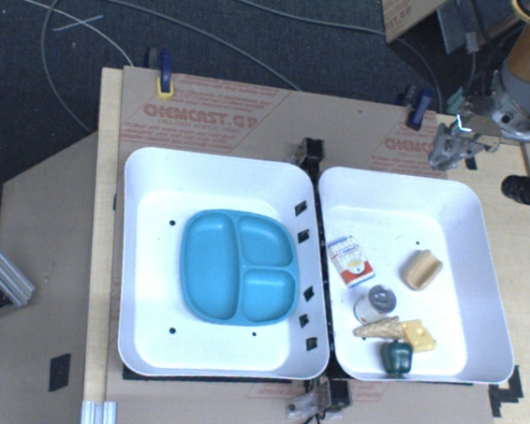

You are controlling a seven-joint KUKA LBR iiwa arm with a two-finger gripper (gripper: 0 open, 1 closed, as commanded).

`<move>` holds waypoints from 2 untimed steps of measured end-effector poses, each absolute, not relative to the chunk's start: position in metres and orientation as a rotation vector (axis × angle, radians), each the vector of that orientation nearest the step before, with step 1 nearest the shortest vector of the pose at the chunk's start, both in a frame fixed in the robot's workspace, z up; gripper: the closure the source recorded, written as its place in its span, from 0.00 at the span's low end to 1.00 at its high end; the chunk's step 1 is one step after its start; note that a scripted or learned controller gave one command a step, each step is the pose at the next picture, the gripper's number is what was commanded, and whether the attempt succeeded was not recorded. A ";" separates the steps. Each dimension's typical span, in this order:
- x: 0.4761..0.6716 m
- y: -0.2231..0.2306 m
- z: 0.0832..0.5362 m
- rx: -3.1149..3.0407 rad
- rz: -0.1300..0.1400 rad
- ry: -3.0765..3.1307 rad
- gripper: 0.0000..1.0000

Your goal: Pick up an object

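Observation:
The right bin (pixel 463 213) holds several small objects: a white and red carton (pixel 350 261), a tan bread-like block (pixel 422 269), a grey round lid (pixel 380 298), a yellow piece (pixel 417 335) with a thin stick across it, and a dark green item (pixel 396 359). My gripper (pixel 449 148) hangs above the bench just beyond the right bin's far edge, well apart from all of them. Nothing shows between its fingers.
A blue three-compartment plate (pixel 238 267) lies in the left bin (pixel 140 240). Black clips (pixel 311 152) join the bins along the middle divider. Blue clamps (pixel 166 72) hold the cardboard sheet at its far edge. Cables run across the dark floor behind.

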State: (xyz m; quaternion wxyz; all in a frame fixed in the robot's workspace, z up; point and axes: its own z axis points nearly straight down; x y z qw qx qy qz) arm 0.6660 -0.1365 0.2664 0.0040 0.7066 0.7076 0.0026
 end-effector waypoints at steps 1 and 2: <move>0.646 -0.090 0.271 2.218 0.001 2.229 1.00; 0.627 -0.039 0.259 2.220 -0.001 2.230 1.00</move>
